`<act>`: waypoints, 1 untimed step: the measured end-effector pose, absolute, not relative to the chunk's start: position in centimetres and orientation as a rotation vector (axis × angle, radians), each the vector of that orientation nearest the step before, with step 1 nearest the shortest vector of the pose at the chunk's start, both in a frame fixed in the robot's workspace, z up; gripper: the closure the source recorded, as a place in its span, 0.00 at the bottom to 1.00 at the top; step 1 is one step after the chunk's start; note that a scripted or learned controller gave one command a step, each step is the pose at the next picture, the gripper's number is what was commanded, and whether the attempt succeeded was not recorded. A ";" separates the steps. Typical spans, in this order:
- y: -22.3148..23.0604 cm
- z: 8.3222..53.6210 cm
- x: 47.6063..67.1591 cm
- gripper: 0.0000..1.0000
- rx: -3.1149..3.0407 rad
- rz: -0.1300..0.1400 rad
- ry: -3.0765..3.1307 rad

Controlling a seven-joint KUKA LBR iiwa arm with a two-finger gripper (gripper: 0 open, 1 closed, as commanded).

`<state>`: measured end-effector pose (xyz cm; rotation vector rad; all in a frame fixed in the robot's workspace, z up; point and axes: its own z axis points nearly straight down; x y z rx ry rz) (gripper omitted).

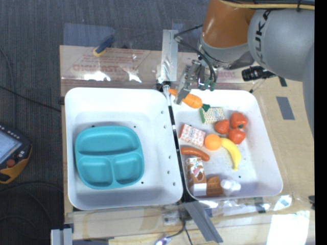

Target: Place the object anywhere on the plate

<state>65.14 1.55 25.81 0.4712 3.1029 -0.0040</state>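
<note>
A teal divided plate [108, 155] lies in the left white bin [148, 106]. An orange toy carrot [192, 101] with a green end hangs at the far left corner of the right bin [265, 152], close to the wall between the bins. My gripper [185, 92] comes down on it from the upper right, and its fingers cross the carrot's body and are shut on it. The carrot is well to the right of the plate and farther back.
The right bin holds red tomatoes [234, 126], an orange [213, 142], a banana [233, 153], a sausage [194, 152], a patterned box [191, 135], a dotted packet [211, 114] and bottles [200, 173]. A metal post [168, 55] stands behind the bins.
</note>
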 end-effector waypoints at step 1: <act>6.6 23.2 59.9 1.00 0.074 0.001 3.140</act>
